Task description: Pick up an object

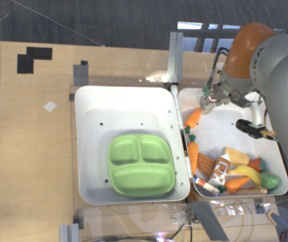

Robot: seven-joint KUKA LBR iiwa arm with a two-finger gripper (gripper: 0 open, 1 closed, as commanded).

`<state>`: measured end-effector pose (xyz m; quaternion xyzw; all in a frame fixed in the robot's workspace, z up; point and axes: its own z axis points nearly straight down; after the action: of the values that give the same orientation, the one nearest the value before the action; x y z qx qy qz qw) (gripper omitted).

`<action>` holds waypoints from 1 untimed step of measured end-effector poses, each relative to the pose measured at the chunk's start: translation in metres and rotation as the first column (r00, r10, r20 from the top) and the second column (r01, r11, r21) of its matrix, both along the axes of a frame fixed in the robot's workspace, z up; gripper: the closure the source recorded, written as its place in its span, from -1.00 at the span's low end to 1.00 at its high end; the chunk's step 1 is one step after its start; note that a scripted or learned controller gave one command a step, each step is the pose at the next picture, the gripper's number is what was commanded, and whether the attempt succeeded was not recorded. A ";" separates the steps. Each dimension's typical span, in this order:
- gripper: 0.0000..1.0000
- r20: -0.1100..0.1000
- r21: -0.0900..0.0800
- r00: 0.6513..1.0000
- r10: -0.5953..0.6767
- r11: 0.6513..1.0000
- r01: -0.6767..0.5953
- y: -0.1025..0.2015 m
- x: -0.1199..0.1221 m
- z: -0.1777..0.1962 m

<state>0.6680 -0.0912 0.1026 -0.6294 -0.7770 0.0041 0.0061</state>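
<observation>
Since the gripper [208,101] hangs low over the far corner of the right bin [223,119], we judge the step in hand to be the final descent onto a target. We cannot tell from this view whether the gripper is wide or narrow, and nothing shows held in it.

Closest to it, just toward the divider and slightly nearer the camera, lies a small carrot [193,117], tilted and close against the bin wall. If this is our pick, we should line up across its narrow width and come down clear of the wall, since a jaw catching the rim would likely spoil the try.

Further from the gripper along the same wall lies a second carrot [192,152], also hugging the edge.

Well apart from the gripper, at the bin's near end, sits a crowded pile: a carton [219,171], a banana [247,173] and a green pepper [270,180], touching or overlapping. We would avoid that heap, where a grasp could slip or drag neighbours.

Farthest away, across the divider, the left bin [103,110] holds a green plate [141,164].
</observation>
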 end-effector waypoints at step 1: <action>1.00 0.022 0.000 0.977 -0.212 0.977 0.212 -0.002 0.003 0.024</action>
<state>0.6707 -0.0929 0.1268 -0.7088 -0.7054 -0.0025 -0.0030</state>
